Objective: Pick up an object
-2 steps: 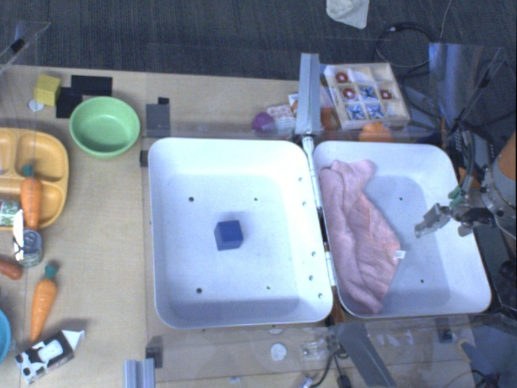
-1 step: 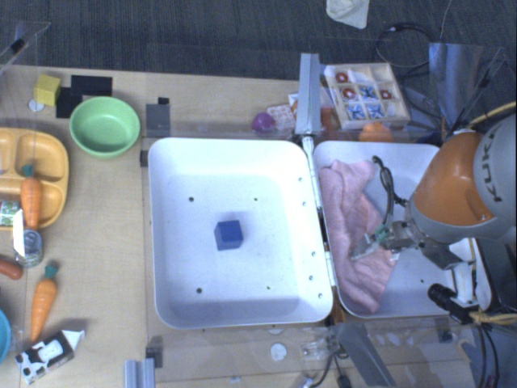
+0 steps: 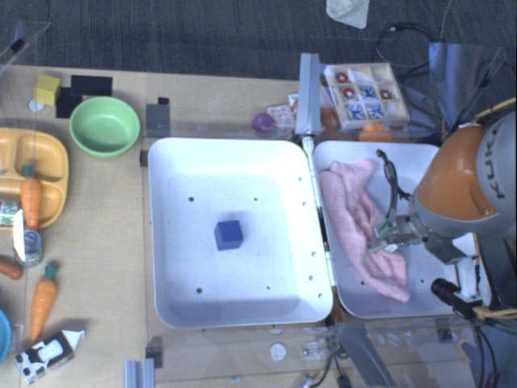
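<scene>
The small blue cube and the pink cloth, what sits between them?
In the camera view, between the small blue cube and the crumpled pink cloth lie bare white floor of the left bin and the two bins' adjoining rims.

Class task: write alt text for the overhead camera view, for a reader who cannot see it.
The gripper is down on a pink cloth in the right bin. A blue cube sits alone in the left bin.
</scene>
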### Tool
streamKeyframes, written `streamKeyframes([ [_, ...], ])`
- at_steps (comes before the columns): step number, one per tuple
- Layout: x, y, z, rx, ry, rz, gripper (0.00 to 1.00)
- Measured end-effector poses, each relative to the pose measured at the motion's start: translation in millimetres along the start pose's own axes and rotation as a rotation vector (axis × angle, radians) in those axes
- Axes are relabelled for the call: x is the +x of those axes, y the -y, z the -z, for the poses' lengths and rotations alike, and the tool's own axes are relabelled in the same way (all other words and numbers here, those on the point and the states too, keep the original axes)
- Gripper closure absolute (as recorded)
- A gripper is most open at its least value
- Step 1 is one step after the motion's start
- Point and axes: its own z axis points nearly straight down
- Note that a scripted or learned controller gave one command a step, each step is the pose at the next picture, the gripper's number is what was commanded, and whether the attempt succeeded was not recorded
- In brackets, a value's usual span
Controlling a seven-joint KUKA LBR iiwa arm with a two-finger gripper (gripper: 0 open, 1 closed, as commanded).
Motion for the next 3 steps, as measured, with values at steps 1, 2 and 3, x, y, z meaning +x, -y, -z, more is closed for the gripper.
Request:
streamKeyframes([
  [1, 25, -25, 82, 0.018, -0.012, 0.249, 1.0],
  [2, 0, -90, 127, 0.015, -0.012, 0.482, 1.0],
  [3, -37, -146, 117, 0.014, -0.014, 0.718, 1.0],
])
